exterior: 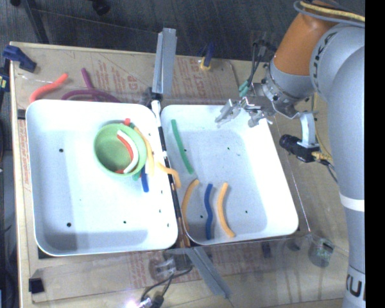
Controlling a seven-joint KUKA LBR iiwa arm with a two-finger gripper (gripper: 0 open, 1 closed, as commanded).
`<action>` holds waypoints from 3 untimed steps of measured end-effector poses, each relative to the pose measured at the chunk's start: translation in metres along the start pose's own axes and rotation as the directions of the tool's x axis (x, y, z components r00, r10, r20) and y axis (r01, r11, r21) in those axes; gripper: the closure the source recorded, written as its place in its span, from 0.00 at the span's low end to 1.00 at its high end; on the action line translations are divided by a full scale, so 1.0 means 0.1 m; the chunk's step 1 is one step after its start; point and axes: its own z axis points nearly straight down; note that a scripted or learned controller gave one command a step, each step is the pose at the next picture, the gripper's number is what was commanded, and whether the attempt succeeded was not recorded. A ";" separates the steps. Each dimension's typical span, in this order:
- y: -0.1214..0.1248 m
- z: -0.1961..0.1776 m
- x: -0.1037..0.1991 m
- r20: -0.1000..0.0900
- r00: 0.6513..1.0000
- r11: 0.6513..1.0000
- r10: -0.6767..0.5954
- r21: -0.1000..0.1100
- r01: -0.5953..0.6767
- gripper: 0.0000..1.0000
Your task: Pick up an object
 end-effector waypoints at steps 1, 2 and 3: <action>-1.08 0.42 0.15 0.000 0.925 0.925 -0.381 -0.001 0.381 0.00; -1.26 1.33 0.06 0.009 0.899 0.899 -0.437 -0.009 0.438 0.00; -1.23 1.20 0.05 0.017 0.898 0.898 -0.440 -0.015 0.440 1.00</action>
